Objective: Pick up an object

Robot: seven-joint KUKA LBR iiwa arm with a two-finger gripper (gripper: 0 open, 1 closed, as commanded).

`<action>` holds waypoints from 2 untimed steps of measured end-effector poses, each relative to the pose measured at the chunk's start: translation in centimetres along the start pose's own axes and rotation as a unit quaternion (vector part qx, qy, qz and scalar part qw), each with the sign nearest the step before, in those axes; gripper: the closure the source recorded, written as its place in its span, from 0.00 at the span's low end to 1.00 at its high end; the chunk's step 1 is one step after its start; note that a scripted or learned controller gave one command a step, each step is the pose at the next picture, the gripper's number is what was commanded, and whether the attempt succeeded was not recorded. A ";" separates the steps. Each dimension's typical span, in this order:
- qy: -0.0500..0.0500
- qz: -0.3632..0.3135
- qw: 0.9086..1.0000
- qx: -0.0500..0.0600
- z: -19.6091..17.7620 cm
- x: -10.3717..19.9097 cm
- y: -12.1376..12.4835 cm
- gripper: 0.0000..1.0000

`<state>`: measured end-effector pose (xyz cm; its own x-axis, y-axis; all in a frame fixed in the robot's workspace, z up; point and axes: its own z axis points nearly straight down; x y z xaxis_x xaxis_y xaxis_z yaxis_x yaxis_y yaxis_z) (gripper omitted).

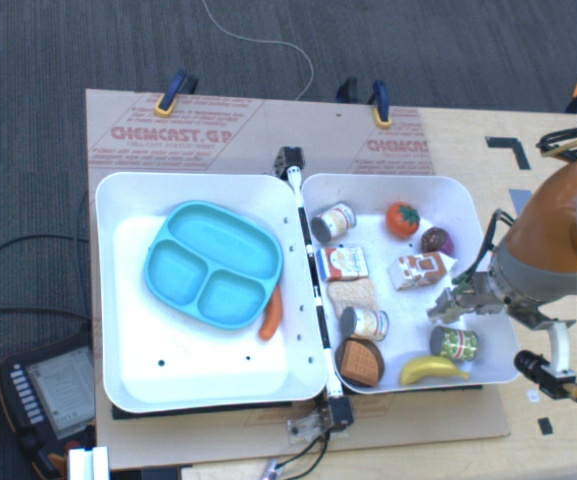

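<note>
In the camera view, your gripper (455, 303) hangs over the right bin (465, 194), just above the green can (458, 344); whether the fingers are apart or together you cannot tell. Nothing shows between them. The banana (433, 370) lies just beside the can, and the small carton (420, 269) sits near. Descend off-centre and you may tip the can or nudge the banana against the bin wall.

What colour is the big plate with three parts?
Light blue. The plate shows best in the camera view, lying in the left bin.
</note>
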<state>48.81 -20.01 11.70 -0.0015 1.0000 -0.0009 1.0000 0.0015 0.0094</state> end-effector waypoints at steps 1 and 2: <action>0.000 0.000 1.000 0.000 0.0 0.0 0.0 0.00; -0.002 0.002 1.000 0.001 2.9 5.0 -0.3 0.00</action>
<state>48.56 -15.04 8.78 0.0019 1.0000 -0.0056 1.0000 -0.0019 0.0068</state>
